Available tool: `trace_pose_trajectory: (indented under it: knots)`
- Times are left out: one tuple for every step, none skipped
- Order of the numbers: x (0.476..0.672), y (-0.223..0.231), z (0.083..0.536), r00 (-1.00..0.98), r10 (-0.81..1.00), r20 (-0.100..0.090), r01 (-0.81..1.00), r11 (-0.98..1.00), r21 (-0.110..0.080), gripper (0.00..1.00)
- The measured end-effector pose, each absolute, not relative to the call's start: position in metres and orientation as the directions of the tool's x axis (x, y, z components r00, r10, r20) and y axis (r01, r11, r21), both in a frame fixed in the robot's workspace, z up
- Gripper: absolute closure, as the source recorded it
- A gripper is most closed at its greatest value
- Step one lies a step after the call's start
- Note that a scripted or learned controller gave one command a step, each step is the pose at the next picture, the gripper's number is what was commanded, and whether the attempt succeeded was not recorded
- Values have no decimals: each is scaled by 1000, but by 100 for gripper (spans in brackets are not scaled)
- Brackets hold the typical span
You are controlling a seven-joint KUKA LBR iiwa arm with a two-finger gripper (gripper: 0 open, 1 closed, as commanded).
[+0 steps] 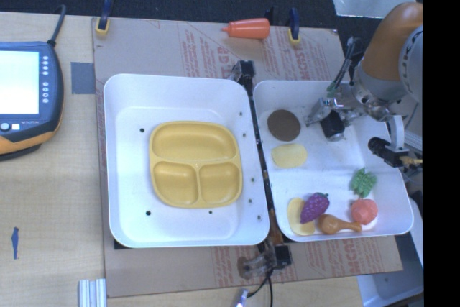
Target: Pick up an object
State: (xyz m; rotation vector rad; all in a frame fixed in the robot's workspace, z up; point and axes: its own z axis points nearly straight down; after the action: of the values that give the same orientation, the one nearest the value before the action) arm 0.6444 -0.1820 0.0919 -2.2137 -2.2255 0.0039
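**Camera view.** I read the tool (pixel 325 113) over the far part of the right bin (pixel 345 163), just right of the brown disc (pixel 284 124) and apart from it. I cannot tell whether the tool is open or closed, and I do not count any item as held.

**Item positions, all referenced to the brown disc:**
- The pale yellow disc (pixel 289 155) lies just on its near side.
- The purple bunch (pixel 314 206) lies further to the near side and overlaps a yellow slice (pixel 295 217).
- The orange gourd (pixel 338 224) and the red piece (pixel 364 212) lie to the near right, close together.
- The green piece (pixel 363 182) lies well to the right.
- The left bin (pixel 122 154), with its yellow divided tray (pixel 195 162), lies to the left across the adjoining rims.

I judge the brown disc the nearest candidate; the pick is not yet made.

**Failure risks from here:**
1. The brown disc looks flat, so the tool may close above it or skid it along the bin floor.
2. It sits near the bin's left wall, and a descent offset to that side may strike the rim.
3. In the near cluster the items crowd one another, so a grasp there may shove a neighbour or catch two at once.
4. The red piece looks rounded and may roll out on contact.
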Motion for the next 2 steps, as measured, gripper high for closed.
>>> trace_pose_trajectory:
  knots:
    - [657, -201, 92, -2, 1000, 0, 1000, 2, -1, 0]
    - [657, -201, 103, -5, 1000, 0, 1000, 5, -1, 100]
